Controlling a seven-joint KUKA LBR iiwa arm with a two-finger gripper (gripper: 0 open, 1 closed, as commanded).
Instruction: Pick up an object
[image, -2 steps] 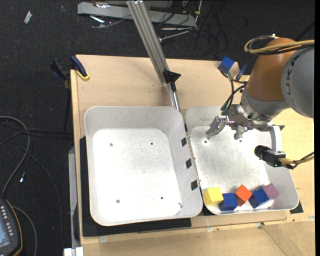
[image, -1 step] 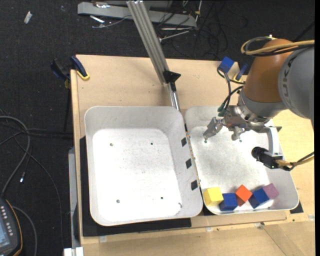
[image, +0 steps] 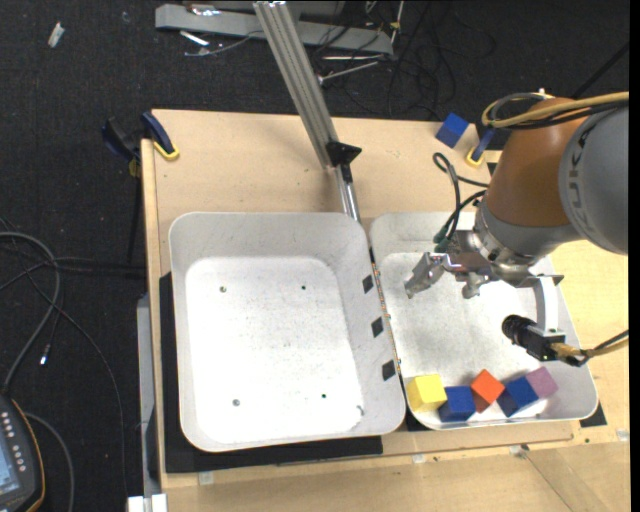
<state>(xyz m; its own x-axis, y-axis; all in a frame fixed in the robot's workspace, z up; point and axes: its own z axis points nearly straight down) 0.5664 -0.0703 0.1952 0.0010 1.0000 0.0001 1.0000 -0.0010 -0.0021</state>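
Note:
Along the near wall of the right bin lie a yellow block, a blue block, an orange block, a second blue block and a purple block. My gripper hangs over the far half of that bin, well above and behind the blocks. Its two fingers are spread apart, open, with nothing between them.
The left bin sits beside the right one, their rims meeting at mid-bench. A metal pole slants down to the bins' far junction. Another blue block lies on the bench at the back right, beside a clamp.

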